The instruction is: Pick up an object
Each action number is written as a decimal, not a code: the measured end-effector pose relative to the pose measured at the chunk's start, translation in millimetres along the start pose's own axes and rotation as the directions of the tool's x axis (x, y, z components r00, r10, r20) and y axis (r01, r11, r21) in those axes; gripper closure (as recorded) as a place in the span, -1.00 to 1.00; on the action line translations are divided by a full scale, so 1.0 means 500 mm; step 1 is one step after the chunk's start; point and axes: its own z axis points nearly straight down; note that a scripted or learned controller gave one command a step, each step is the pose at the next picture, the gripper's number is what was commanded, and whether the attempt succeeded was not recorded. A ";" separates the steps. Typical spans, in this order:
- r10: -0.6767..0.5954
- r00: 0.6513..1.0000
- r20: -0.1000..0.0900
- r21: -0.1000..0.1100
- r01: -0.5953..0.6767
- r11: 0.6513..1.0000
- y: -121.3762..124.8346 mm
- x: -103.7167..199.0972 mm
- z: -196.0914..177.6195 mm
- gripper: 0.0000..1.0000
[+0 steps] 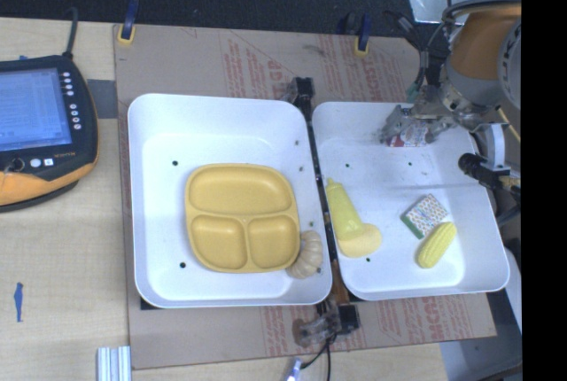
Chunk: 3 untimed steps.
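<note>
- Nearest you, along the front of the right bin (pixel 478 282), lie the candidates: a toy corn cob (pixel 436 245), a small patterned block (pixel 424 213) touching its upper end, and a yellow bottle-shaped toy (pixel 349 221) against the bin's left wall.
- Beside it, the left bin (pixel 151 193) holds a yellow divided plate (pixel 241 217) with a beige shell-like toy (pixel 309 255) at its right corner.
- Farther back, the gripper (pixel 409 133) sits low over the right bin's rear — well apart from all three objects, with nothing visibly held.
- You cannot tell from this angle whether the claw is spread or clenched.
- Judging by that, you are at the approach step — the next move calls for travelling forward over one target, then descending squarely on it.
</note>
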 end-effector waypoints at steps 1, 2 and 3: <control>-0.001 1.000 -0.002 -0.002 0.001 1.000 0.002 0.206 -0.121 -1.00; 0.002 1.000 0.001 -0.005 -0.002 1.000 -0.049 0.160 -0.416 -1.00; 0.003 1.000 0.000 0.003 -0.003 1.000 -0.056 -0.032 -0.111 -1.00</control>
